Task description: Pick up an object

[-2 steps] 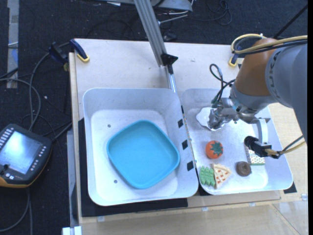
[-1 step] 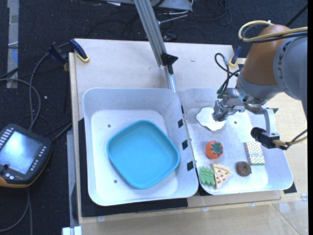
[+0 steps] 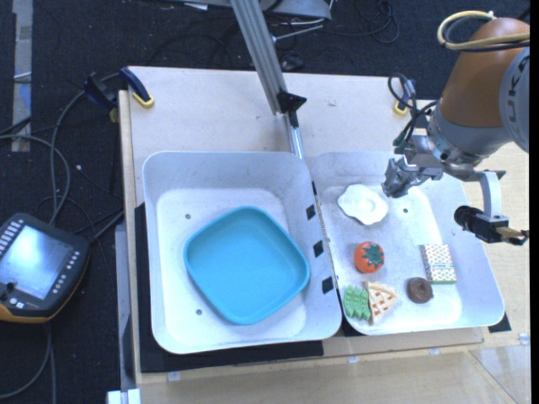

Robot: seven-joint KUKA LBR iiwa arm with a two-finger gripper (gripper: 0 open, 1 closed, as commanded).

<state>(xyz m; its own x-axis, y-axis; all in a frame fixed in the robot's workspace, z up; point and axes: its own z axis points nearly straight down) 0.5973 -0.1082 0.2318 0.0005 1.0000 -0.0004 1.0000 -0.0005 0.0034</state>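
Nearest the camera, along the front rim of the right bin (image 3: 484,314): a green-and-orange pizza-slice toy (image 3: 370,301), a brown doughnut-like piece (image 3: 418,289) just beside it, and a pale patterned block (image 3: 438,263) a little behind. Farther into that bin, a red tomato toy (image 3: 369,257), then a white fried-egg piece (image 3: 363,204) toward the back. All lying loose and apart from one another, likely scattered so that each can be taken singly. Left of the right bin, the left bin (image 3: 160,175) bearing a blue square dish (image 3: 244,263). Just behind and to the right of the egg, the hand (image 3: 396,182), hanging low above the right bin's floor, apparently aimed at the egg as the likeliest pick. Nothing visible between its fingers; open or closed cannot be told. Farthest back, bare bench (image 3: 210,108).
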